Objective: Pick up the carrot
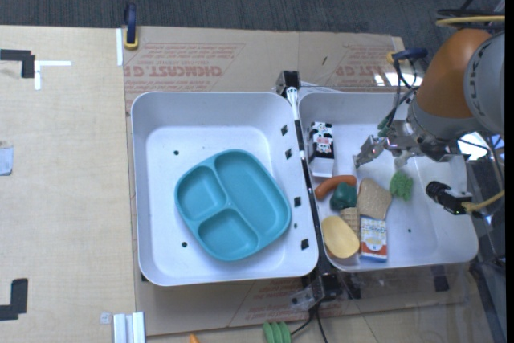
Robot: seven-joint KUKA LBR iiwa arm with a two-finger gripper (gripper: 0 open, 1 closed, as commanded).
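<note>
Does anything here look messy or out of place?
Mostly tidy. The toy foods, the carrot among them, lie heaped against the right bin's left wall, and a green item lies outside the bins at the bench's near edge.

My pincer [384, 150] hangs over the right bin [450, 249], fingers spread and holding nothing. The carrot [333, 186] lies below and to the left of it near the divider, touching a dark green piece [345, 195]. A cracker [373, 199] sits just beside them. In the left bin [152, 197] rests a blue sectioned plate [232, 203].
</note>
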